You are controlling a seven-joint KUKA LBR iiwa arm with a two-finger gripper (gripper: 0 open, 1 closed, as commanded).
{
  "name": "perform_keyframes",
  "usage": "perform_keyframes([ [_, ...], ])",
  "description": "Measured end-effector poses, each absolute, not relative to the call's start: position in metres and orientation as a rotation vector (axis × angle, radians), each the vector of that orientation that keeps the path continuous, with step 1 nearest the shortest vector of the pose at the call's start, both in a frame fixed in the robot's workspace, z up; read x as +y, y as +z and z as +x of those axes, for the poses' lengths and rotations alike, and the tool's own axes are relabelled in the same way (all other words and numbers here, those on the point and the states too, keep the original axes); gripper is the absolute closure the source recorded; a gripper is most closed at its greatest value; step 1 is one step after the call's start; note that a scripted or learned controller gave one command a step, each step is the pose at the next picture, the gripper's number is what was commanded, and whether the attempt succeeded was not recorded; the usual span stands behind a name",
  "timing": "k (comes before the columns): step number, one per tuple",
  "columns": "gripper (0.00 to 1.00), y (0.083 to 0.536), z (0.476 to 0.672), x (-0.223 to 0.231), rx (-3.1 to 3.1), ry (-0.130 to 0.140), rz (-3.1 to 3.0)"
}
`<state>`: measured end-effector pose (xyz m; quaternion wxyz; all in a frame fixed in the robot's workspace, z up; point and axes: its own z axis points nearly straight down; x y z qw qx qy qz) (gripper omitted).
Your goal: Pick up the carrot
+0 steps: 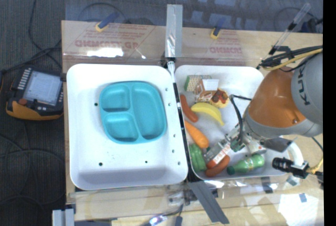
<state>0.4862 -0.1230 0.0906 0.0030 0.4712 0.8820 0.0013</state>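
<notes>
The gripper (224,150) hangs low in the right bin (252,75); whether its fingers are spread or pinching, I cannot tell. It sits over a red sausage (217,166) and green pepper (196,157), so it risks grabbing those. The carrot (197,134) lies just left, hard by the bin's left wall, little room. Beyond it lies a banana (208,111).

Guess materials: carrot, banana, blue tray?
Carrot: likely moulded plastic toy; uniform orange, smooth, slight sheen. Banana: probably the same; flat even yellow, no spots. Blue tray: looks like hard plastic, matte turquoise, with three moulded compartments. None can be confirmed from looks alone.
</notes>
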Motion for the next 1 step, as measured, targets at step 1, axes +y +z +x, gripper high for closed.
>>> perform_keyframes([
  [1,0.0,0.0896,0.5169,-0.1048,2.403,0.005,2.013],
])
